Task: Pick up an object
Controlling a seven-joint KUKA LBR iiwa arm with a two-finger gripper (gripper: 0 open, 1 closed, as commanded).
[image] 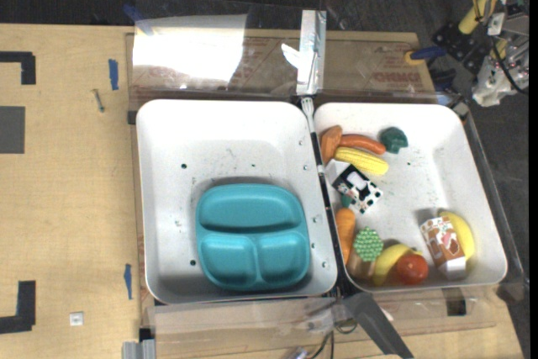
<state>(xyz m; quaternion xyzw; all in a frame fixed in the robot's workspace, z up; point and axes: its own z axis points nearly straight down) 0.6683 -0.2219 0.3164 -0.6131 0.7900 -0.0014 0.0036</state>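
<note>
a teal divided tray (251, 246) is seen close to the near wall of the left bin (168, 147), with open floor left beyond it. in the right bin (424, 181), a tomato (411, 267), banana (462, 231) and carton (440, 243) are crowded at the near edge. a black-and-white toy (357, 187), corn (363, 161) and a green piece (392, 138) are set farther off, the toy and corn by the dividing wall. the gripper's state cannot be told.
</note>
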